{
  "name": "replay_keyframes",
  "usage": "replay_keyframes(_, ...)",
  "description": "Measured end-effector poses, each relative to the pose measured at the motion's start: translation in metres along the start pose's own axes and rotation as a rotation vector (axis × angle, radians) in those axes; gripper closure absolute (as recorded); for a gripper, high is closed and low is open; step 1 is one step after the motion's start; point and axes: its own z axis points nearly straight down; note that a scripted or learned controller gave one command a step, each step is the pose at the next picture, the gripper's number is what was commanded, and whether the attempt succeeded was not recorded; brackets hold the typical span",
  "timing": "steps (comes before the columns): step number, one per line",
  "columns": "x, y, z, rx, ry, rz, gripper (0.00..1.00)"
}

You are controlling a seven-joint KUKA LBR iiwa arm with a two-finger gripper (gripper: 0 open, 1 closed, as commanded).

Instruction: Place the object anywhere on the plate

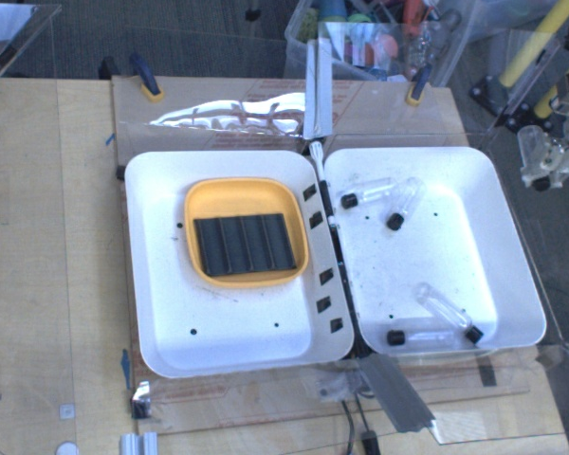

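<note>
A yellow plate (201,200) lies in the left white bin (161,320). On the plate rests a black ridged rectangular block (245,245), lying flat and covering most of the plate's floor. The gripper (546,159) shows as a pale grey shape at the far right, outside the right bin (493,245) and well away from the plate. Nothing shows in its grasp.
Several clear tubes with black caps lie in the right bin: two near the back (370,194) (404,200), two near the front (444,306) (425,336). A clear tub of colourful items (379,22) stands behind the bins. A raised divider (330,254) separates the bins.
</note>
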Motion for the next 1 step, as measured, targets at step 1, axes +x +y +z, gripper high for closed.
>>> replay_keyframes(1,-0.0069,-0.0294,-0.0671,0.005,-0.001,-0.261,1.00)
